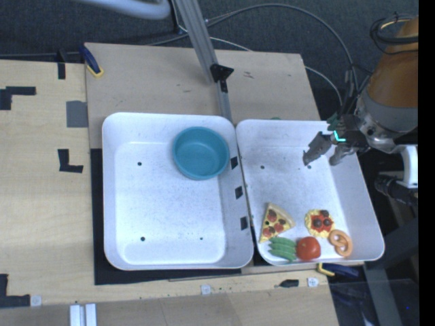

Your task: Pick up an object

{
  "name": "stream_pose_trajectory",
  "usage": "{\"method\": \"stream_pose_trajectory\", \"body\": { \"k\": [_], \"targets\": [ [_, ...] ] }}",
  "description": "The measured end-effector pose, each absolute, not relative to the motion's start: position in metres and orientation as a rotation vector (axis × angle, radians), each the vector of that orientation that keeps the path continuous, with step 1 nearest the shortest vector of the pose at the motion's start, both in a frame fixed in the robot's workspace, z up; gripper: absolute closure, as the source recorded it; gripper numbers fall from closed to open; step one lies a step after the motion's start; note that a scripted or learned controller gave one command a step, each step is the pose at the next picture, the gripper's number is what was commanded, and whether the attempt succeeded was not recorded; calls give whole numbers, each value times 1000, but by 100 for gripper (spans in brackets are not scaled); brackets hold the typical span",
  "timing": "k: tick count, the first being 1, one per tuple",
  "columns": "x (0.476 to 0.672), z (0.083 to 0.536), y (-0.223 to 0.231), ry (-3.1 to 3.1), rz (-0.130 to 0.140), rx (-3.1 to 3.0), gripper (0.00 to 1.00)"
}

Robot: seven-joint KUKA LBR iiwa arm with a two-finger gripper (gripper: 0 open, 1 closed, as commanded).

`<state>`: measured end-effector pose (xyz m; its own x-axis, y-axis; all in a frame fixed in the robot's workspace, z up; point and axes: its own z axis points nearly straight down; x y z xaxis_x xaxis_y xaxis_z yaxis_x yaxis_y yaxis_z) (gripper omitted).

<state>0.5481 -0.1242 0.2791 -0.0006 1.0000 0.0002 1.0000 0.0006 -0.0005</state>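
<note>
jaws: spread apart with nothing between them, two dark fingers (314,148) pointing down and left over the upper part of the right bin (272,148)
gripper (326,149): hovering above the right bin's bare floor, well apart from the toys
arm (394,80): grey with the orange band, coming in past the right bin's far right corner
pizza slice (275,221): near the right bin's front, towards its left wall
green pea pod (283,249): right bin, front rim, just below the pizza
tomato (308,248): touching the pea pod's right end
tart with berries (319,221): just above the tomato
pretzel (340,241): right bin's front right corner
blue bowl (200,152): in the left bin (136,202), back right part, near the right bin's wall
surface (272,80): tan board behind the right bin
</note>
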Motion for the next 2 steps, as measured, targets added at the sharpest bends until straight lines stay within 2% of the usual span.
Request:
{"method": "stream_pose_trajectory", "body": {
  "k": [1, 2],
  "targets": [
    [548, 279, -124, -2222, 0, -2220, 0],
    [546, 219, -131, -2218, 6, -2218, 0]
  ]
}}
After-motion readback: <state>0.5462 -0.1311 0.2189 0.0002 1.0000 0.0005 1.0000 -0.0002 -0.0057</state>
